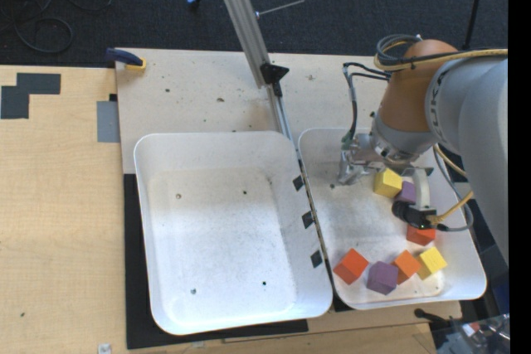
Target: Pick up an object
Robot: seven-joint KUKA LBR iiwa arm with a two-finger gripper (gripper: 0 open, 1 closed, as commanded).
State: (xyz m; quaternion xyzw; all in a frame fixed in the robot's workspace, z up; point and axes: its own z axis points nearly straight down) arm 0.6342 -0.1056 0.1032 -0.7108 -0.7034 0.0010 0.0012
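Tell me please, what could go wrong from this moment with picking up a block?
1. The pincer sits over bare floor of the right bin, beside the yellow block, so it may close on nothing.
2. The blocks near the front wall, such as the purple block and orange block, lie crowded together; a grasp there may push neighbours.
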